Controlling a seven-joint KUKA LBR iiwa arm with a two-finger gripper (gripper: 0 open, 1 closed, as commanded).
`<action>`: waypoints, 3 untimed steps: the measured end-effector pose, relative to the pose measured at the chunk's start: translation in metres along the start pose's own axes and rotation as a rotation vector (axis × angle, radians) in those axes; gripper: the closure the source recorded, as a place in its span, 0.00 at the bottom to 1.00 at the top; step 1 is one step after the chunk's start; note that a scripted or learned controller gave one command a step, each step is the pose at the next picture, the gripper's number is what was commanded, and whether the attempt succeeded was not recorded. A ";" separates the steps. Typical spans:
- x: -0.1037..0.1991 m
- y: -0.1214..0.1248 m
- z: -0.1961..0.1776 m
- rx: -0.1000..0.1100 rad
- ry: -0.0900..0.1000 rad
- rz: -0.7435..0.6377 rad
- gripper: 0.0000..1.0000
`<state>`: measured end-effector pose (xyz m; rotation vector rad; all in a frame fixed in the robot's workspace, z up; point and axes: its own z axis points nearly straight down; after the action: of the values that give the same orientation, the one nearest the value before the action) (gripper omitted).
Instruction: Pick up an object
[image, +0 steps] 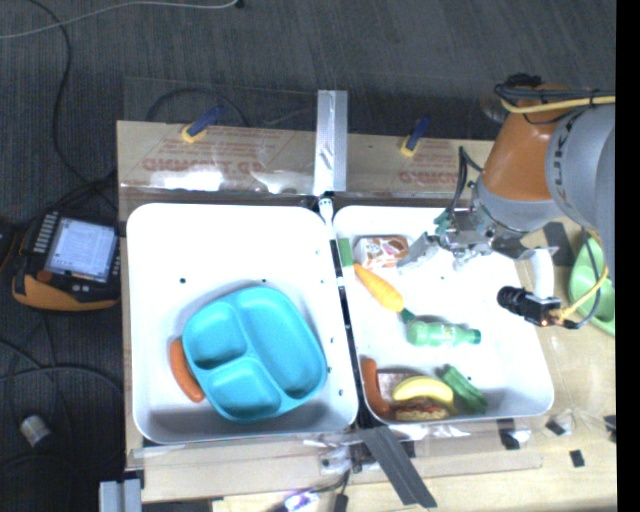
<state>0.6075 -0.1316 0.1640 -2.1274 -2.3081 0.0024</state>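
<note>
A blue tray (255, 352) fills much of the left bin (160, 240). In the right bin (520, 390), a carrot (379, 287) lies near the divider, left of the gripper (447, 243) (fingers spread, nothing between them).

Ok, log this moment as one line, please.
hand: over right bin, far end | carrot, bottle, banana: lying in right bin | tray: left bin

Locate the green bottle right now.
The green bottle lies on its side mid right bin, just below-right of the carrot and above the banana.
</note>
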 end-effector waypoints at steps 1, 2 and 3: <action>0.032 -0.024 0.074 -0.013 -0.005 0.101 0.00; 0.034 -0.023 0.065 -0.013 0.001 0.100 1.00; -0.017 0.042 0.076 0.023 0.013 -0.136 1.00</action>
<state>0.6502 -0.1449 0.0882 -1.9505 -2.4274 0.0141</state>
